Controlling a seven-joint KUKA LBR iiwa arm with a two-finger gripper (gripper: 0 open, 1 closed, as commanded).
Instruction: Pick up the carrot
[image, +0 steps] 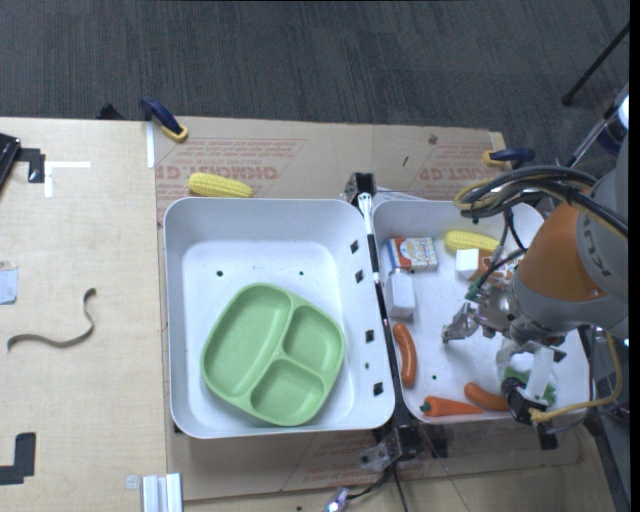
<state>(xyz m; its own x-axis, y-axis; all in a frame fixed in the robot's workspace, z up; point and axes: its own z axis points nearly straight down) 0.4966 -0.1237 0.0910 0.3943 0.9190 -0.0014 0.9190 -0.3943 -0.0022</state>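
The carrot (450, 406) is orange with a dark green stub at its left end. It lies flat along the near wall of the right bin (436, 215). My gripper (464, 326) hangs over the middle of that bin, a short way beyond the carrot and apart from it. The grey arm with its orange band (563, 262) comes in from the right and hides the bin's right side. Nothing visible is held by the gripper.
An orange sausage-like piece (487, 397) lies just right of the carrot. A red sausage (405, 353), a white block (401, 292), a small box (415, 252), a white cube (466, 262) and a corn cob (470, 240) share the right bin. A green divided plate (273, 352) sits in the left bin (262, 212).
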